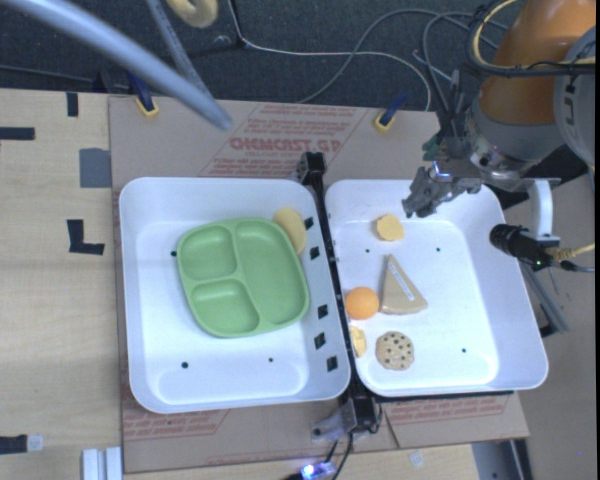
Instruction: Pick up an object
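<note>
My gripper [418, 204] hangs over the back of the right bin [480, 363], its dark fingers pointing down and left, with nothing visible between them. Just below and left of it lies a small yellow round piece [389, 229]. Further toward the front of that bin are a tan wedge-shaped sandwich piece [401, 288], an orange ball [361, 303] and a chocolate-chip cookie [394, 350]. A small yellow item [358, 341] rests against the bin's left wall.
The left bin [160, 368] holds a green divided plate [242, 277] and a pale yellow piece [291, 228] by its right wall. Cables trail behind the bins. A black divider clip [311, 166] sits between the bins at the back.
</note>
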Controlling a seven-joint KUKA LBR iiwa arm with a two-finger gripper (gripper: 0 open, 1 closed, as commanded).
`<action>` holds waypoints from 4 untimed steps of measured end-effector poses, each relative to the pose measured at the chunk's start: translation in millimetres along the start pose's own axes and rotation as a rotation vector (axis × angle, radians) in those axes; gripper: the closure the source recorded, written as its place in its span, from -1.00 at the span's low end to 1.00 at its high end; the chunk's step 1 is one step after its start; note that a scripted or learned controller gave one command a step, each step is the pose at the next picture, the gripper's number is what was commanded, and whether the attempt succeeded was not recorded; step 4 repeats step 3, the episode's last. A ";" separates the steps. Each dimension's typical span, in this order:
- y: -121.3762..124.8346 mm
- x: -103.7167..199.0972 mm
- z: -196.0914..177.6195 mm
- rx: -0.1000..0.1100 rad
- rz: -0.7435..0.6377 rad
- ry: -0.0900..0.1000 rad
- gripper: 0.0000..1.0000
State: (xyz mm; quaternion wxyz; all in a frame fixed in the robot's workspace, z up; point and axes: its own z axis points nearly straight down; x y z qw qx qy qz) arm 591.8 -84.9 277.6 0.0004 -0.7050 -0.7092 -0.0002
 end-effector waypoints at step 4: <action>-29.9 149.4 36.6 0.001 -0.001 0.000 1.00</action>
